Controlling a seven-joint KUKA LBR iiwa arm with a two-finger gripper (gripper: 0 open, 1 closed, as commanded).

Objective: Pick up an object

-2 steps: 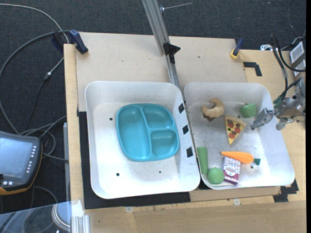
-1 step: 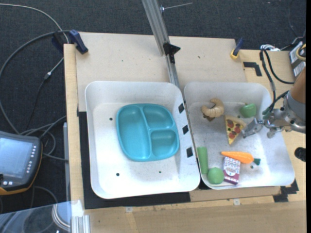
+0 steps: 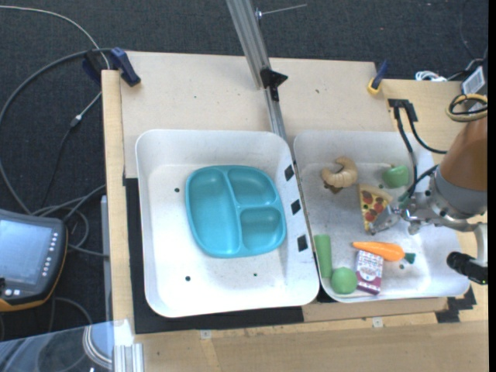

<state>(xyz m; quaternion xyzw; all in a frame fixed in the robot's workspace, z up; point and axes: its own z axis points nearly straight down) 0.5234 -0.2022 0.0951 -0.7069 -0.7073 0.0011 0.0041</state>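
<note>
The right bin [image 3: 310, 142] holds several toy foods. A tan croissant-like piece [image 3: 339, 174] lies at the back, with a green round fruit [image 3: 396, 175] to its right. A pizza slice [image 3: 372, 204] sits in the middle. Toward the front are an orange carrot [image 3: 378, 249], a green cylinder [image 3: 322, 249], a green ball [image 3: 343, 280] and a red-and-white packet [image 3: 369, 272]. My gripper [image 3: 393, 217] hangs low at the pizza slice's lower right edge, just above the carrot. Nothing is visibly lifted.
The left bin [image 3: 155, 208] contains a teal divided plate [image 3: 235, 210]. A metal pole [image 3: 248, 29] slants down to the seam between the bins. The grey arm [image 3: 467, 178] enters over the right bin's right rim. Cables lie at the back right.
</note>
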